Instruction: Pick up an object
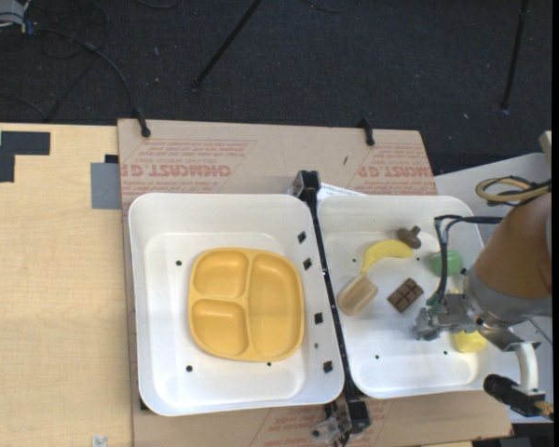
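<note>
Two white bins side by side: left bin [158,250] bearing a yellow divided plate [247,304]; right bin [391,389] bearing small toy foods. Gripper [435,324] low over the right bin's floor, toward its 4 o'clock corner, state of the hand impossible to tell, nothing visibly between its tips. Nearest candidates: yellow piece [469,342] just beside the gripper at its 4 o'clock, partly hidden under the wrist; brown chocolate square [405,294] near, at its 10 o'clock. Farther off: tan bread piece [358,295], banana [385,253], small brown piece [409,237], green piece [446,264] behind the cable. All probably light, stiff plastic, smooth and apt to slip or skid on the bin floor. Chocolate square: flat and low, best pinched across its two straight edges. Banana: best taken across the narrow middle of the curve.
</note>
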Motion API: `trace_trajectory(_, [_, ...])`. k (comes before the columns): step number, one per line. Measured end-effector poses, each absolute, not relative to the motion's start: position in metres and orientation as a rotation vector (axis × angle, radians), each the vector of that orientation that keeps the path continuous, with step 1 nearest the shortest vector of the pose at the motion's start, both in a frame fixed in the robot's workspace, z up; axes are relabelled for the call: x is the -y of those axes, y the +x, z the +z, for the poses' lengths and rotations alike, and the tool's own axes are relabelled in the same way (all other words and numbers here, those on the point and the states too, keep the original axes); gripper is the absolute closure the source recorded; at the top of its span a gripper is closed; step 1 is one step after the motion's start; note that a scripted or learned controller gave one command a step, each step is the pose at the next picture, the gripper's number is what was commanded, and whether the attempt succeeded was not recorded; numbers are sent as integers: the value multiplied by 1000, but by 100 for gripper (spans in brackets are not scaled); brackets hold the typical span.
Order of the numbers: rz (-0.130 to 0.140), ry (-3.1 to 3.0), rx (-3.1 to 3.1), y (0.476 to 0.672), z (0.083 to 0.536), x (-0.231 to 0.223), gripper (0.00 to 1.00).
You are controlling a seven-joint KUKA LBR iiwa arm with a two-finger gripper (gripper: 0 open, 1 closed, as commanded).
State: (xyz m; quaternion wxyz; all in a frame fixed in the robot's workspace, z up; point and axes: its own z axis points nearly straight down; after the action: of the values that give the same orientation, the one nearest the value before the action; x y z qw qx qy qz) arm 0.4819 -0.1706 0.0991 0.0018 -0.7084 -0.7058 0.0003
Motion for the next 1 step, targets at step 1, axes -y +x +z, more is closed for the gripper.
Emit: trace_trajectory(1, [-3,-2221,2225,488,160,168,100])
